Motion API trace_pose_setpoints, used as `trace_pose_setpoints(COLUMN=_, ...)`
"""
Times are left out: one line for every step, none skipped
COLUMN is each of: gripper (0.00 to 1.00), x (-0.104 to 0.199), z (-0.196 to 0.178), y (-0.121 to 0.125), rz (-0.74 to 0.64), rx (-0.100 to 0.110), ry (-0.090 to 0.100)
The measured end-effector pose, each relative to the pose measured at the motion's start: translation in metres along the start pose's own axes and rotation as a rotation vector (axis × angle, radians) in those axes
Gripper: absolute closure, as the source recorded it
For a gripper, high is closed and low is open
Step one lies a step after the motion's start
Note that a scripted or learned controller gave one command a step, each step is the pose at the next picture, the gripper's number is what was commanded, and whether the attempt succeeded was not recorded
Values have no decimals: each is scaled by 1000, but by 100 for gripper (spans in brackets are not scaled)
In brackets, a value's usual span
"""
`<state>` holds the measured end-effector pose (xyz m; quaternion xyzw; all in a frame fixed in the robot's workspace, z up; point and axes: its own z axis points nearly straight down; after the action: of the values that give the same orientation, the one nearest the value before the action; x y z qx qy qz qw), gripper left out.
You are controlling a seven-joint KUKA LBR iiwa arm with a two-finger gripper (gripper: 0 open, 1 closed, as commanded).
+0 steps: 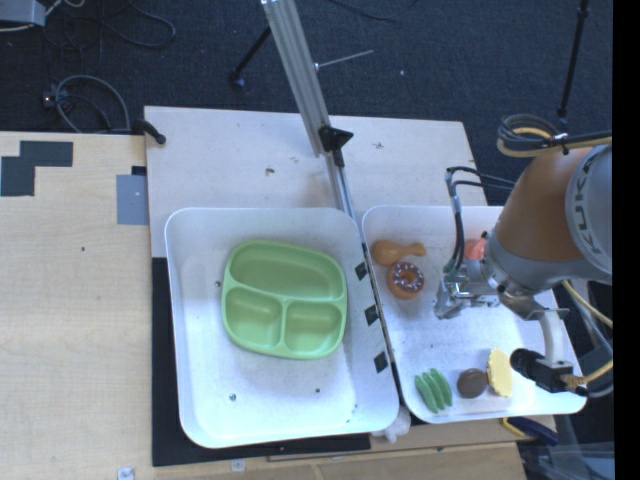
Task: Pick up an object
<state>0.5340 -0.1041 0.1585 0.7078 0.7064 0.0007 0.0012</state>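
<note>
**Right bin: gripper low, nothing seen held**

My gripper (pixel 452 303) hangs over the right bin (pixel 425 410), toward its middle. Whether my jaws stand wide or narrow I cannot tell; no object is seen between them. The chocolate doughnut (pixel 405 279) lies at my 10 o'clock, near but apart, with an orange drumstick-like piece (pixel 392 252) just beyond it. At my 6 o'clock lie the green ridged item (pixel 433 390), brown round piece (pixel 471 383) and yellow piece (pixel 499 372). The left bin (pixel 195 388) holds a green divided plate (pixel 284 299).
</note>
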Motion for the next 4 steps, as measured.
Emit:
trace_pose_setpoints(gripper=100, x=8, z=-58, y=1, rz=-3, rx=-1, ry=1)
trace_pose_setpoints(gripper=100, x=7, z=-83, y=2, rz=-2, rx=2, ry=0)
trace_pose_setpoints(gripper=100, x=54, z=-90, y=23, rz=-6, rx=3, ry=2)
trace_pose_setpoints(gripper=100, x=100, z=-80, y=54, rz=-5, rx=4, ry=1)
